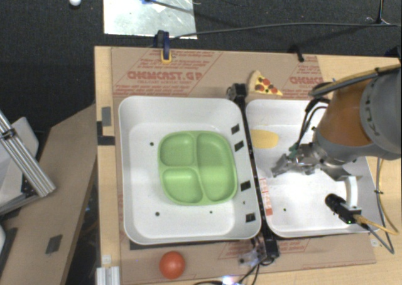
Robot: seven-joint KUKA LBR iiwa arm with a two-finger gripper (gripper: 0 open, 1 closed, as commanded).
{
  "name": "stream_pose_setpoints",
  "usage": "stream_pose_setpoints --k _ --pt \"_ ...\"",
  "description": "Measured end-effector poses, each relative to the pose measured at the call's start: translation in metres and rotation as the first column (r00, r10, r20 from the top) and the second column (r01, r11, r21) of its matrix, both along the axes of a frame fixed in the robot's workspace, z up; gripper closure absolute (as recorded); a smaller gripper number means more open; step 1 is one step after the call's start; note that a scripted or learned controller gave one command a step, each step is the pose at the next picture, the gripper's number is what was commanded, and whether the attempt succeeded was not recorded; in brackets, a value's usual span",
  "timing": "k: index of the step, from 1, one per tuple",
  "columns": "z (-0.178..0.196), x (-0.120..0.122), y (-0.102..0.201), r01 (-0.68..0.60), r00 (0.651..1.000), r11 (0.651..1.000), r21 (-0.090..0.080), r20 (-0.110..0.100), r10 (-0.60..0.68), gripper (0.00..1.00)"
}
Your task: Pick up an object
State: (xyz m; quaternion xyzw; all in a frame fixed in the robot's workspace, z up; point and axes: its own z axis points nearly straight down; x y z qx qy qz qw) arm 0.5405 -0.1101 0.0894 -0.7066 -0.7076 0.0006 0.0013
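Gripper (281,166) hovers low in the right bin (295,218), state impossible to tell; yellow object (265,139) lies just beyond it, unlifted. Pick-up not yet done.

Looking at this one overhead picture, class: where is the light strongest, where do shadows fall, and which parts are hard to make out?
In the camera view, the white bins glare brightest; the foil sheet shines too. The arm throws a soft shadow on the right bin. The gripper looks blurred, its tips unclear. The green tray is evenly lit.
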Motion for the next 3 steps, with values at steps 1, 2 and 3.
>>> stream_pose_setpoints --k 1,2,3 --pt "0.013 0.001 0.0 0.0 1.0 1.0 -0.001 0.004 0.0 1.0" --pt "0.064 0.012 0.002 -0.003 1.0 1.0 -0.002 0.008 0.003 1.0" --pt "0.115 0.013 0.012 -0.005 1.0 1.0 -0.002 0.009 0.005 1.0"
